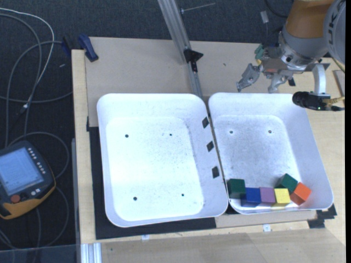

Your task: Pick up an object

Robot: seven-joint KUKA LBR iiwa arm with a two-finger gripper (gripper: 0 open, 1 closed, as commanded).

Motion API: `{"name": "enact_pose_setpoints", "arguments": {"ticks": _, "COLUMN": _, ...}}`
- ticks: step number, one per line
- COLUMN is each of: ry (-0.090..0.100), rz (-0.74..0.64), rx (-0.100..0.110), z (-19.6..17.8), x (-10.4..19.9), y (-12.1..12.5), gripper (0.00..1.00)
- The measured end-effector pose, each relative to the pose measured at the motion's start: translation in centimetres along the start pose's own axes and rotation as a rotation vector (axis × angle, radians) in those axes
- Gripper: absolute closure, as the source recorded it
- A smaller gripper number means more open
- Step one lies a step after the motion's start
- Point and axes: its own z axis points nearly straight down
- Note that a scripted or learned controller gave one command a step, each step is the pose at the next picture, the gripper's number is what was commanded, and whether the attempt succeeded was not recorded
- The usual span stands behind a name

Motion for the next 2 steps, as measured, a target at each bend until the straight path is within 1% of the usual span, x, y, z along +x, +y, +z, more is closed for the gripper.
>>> {"name": "enact_pose_setpoints", "arguments": {"ticks": 1, "ry": 0.002, "rz": -0.003, "rx": 0.004, "z": -1.4, "x": 3.8, "y": 0.7, "gripper": 0.0}}
{"name": "enact_pose_setpoints", "arguments": {"ticks": 2, "ry": -0.001, "rz": 0.01, "rx": 0.012, "z": 3.1, "x": -6.7, "y": 0.9, "gripper": 0.0}}
